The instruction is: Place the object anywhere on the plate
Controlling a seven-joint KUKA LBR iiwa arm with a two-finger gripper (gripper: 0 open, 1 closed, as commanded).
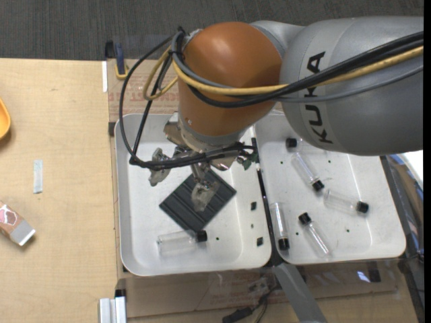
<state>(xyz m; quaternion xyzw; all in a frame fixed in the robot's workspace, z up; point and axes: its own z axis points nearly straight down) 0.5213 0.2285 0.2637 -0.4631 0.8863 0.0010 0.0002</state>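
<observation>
Camera view: tube lies left-right, cap rightward; end effector state unclear.

In the left bin, the plate lies near the middle, a tube just in front of it, the gripper over it, and four more tubes in the bin to its right.

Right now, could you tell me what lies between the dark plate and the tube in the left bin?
Camera view: only bare white bin floor between plate and tube.
</observation>
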